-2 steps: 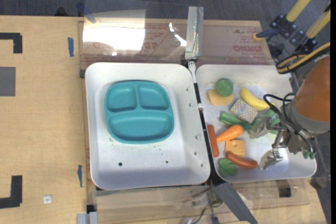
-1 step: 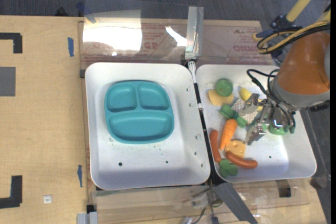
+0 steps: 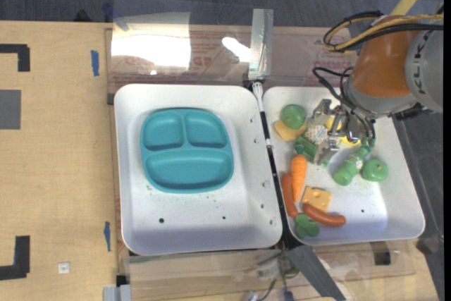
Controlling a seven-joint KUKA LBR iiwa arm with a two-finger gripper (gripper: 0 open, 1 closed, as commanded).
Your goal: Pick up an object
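gripper (image 3: 337, 132) is seen low in the right bin (image 3: 405, 222) among toy food, its finger state cannot be told, and the carrot (image 3: 299, 176) is placed just below-left of it, long axis nearly vertical.

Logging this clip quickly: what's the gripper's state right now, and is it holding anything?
Gripper: low in the right bin among the toy food; open or closed cannot be told, and no object is seen in its grasp.
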